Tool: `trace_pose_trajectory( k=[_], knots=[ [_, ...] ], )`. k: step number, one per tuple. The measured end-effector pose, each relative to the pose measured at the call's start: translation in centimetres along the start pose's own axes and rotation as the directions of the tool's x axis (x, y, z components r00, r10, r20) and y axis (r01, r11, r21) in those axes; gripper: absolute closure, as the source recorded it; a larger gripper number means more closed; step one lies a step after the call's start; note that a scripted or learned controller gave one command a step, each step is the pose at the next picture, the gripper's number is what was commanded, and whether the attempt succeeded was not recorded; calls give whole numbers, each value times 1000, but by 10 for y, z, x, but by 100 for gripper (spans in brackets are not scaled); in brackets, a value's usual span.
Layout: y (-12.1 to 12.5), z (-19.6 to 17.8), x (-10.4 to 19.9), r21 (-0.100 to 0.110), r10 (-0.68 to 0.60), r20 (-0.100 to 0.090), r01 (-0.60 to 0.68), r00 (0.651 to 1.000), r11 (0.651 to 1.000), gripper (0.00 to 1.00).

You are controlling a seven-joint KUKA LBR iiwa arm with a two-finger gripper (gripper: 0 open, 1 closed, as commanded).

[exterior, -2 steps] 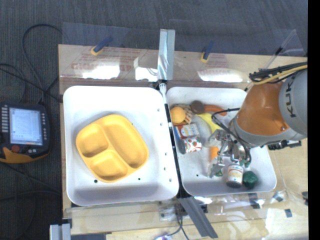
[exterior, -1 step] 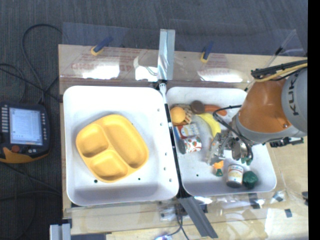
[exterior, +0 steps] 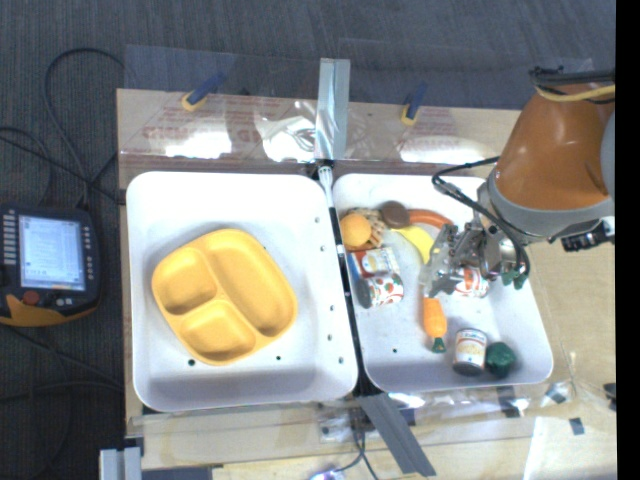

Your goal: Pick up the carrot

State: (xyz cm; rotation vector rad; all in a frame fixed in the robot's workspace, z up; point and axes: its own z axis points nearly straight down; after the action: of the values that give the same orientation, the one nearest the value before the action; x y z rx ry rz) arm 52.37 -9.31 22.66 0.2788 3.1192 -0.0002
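Two shallow white bins (exterior: pixel 300 193) sit before you; the small orange carrot (exterior: pixel 433 320) lies just below the gripper (exterior: pixel 452 265), whose fingers' opening you cannot tell.

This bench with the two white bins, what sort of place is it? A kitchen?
More likely a robotics lab than a kitchen. The food in the right bin looks like toys, the carrot among them, beneath a robot arm's hand. A handheld control screen with cables lies on the carpet.
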Motion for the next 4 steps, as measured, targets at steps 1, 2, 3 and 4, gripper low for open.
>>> trace_pose_trajectory(
  k=[1,2,3,4],
  knots=[
    [-48,-182,28,3,14,6,-14,1000,1000,100],
    [-112,-226,17,3,-135,-3,135,991,991,100],
    [-128,-214,-25,-1,-451,-6,451,892,892,100],
    [-131,-210,-5,-4,-711,-5,711,703,703,100]
  ],
)
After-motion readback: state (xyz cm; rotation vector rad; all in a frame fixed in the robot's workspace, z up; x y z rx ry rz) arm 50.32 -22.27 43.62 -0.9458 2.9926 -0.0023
